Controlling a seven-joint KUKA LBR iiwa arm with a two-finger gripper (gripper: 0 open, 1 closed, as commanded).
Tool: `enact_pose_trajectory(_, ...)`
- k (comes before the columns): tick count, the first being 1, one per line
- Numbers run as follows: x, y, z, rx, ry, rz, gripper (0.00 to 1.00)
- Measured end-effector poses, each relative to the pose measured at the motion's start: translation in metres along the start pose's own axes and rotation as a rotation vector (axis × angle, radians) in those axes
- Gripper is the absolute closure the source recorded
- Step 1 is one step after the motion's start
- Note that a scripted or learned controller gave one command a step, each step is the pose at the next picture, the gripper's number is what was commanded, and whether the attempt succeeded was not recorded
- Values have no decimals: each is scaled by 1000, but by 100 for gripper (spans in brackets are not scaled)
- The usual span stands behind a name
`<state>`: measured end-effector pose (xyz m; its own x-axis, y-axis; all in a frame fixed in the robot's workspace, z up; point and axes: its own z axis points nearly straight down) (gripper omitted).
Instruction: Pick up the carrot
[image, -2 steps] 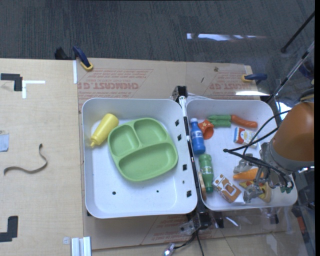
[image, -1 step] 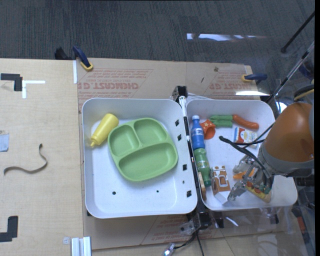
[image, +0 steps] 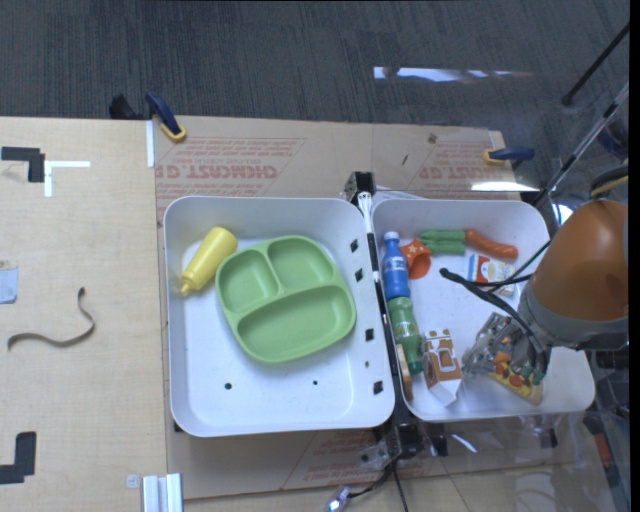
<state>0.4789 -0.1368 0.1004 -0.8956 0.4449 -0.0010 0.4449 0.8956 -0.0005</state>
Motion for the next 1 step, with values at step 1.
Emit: enact_pose_trajectory(1,11,20,-50,1,0,474,100)
